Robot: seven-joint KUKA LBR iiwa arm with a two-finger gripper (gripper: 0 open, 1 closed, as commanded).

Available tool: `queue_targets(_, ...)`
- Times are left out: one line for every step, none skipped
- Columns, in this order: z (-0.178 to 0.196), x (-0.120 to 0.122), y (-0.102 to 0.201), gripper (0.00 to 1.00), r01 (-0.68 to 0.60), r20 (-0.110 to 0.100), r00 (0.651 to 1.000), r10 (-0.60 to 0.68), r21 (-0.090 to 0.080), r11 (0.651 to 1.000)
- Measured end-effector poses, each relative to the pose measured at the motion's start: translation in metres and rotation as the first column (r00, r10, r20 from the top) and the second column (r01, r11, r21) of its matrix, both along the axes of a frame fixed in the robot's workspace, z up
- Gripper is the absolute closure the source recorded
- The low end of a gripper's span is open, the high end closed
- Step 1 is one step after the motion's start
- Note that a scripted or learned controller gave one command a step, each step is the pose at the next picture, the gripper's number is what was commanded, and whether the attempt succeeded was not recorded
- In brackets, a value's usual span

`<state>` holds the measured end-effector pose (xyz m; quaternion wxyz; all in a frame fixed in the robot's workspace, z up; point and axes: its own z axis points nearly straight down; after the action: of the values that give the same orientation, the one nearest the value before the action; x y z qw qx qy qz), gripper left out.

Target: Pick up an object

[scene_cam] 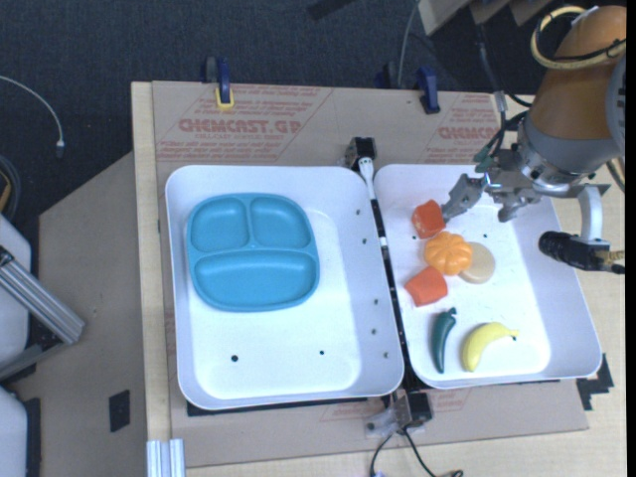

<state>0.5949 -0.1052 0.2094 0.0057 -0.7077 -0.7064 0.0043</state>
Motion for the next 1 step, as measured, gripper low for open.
queue_targets(0.0074,0.0029,0.0002,0.0,-0.002,0.014,1.0,0.002,-0.002,1.0)
